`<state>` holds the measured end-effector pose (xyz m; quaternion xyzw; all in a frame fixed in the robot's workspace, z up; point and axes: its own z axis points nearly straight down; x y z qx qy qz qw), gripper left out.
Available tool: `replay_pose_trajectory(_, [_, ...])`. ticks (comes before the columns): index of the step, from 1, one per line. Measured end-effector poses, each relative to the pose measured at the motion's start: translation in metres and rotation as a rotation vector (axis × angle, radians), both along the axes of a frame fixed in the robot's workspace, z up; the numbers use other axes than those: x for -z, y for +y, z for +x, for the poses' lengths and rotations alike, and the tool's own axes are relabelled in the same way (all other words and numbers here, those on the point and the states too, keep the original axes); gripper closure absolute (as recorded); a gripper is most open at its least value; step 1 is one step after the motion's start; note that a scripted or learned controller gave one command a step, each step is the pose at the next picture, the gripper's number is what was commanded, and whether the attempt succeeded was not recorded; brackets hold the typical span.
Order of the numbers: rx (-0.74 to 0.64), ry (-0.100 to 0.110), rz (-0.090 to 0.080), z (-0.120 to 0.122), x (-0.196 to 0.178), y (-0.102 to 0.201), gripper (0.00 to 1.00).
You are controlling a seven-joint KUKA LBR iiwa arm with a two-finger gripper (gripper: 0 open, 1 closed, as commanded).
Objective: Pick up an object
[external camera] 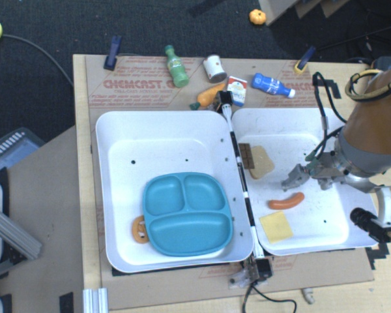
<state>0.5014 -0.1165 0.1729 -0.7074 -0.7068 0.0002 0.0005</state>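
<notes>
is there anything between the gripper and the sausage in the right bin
Nothing visible stands between them. The gripper hangs just above the sausage in the right bin, with bare bin floor in the gap. The cheese slice lies below the sausage and the toast up to the left, both off that line.

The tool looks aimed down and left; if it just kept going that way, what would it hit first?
Probably the sausage, which lies just below and left of the tool in the right bin. Height above the bin floor is hard to judge from this one slanted view.
</notes>
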Motion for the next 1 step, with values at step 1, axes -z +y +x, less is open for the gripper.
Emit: replay_pose_trajectory(1, [0.000, -0.001, 0.000, -0.0214, 0.0886, 0.0211, 0.00])
